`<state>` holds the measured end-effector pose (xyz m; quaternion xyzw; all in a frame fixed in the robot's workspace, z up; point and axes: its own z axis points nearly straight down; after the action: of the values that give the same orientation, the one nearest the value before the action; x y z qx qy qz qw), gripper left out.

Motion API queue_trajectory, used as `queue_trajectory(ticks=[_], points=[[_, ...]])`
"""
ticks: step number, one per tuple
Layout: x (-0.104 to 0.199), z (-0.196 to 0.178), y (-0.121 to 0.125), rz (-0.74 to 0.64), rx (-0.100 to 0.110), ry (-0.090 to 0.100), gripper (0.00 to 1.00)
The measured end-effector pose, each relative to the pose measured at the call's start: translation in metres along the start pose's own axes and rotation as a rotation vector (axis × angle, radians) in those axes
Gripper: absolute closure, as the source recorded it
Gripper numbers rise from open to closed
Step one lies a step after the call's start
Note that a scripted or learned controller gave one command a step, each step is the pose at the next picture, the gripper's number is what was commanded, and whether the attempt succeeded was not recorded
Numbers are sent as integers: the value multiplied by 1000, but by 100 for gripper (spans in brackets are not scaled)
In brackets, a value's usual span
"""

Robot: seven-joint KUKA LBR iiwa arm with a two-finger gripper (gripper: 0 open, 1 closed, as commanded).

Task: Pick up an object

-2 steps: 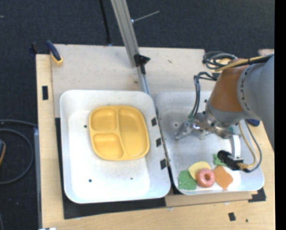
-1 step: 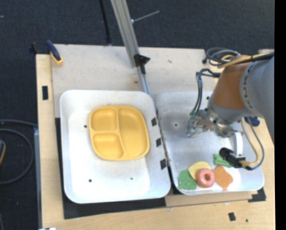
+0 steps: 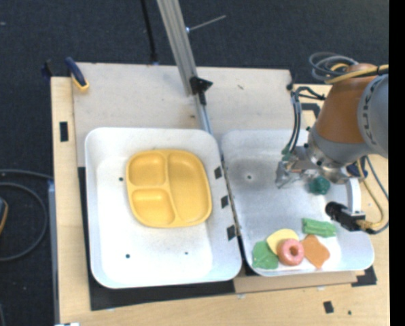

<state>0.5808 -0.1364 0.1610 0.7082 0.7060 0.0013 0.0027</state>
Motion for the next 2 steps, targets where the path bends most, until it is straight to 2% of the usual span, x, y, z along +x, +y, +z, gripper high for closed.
queue_trajectory(ticks=[1, 2], points=[[3, -64, 0, -6, -2, 0, 100], [2, -82, 1, -6, 2, 1, 100]])
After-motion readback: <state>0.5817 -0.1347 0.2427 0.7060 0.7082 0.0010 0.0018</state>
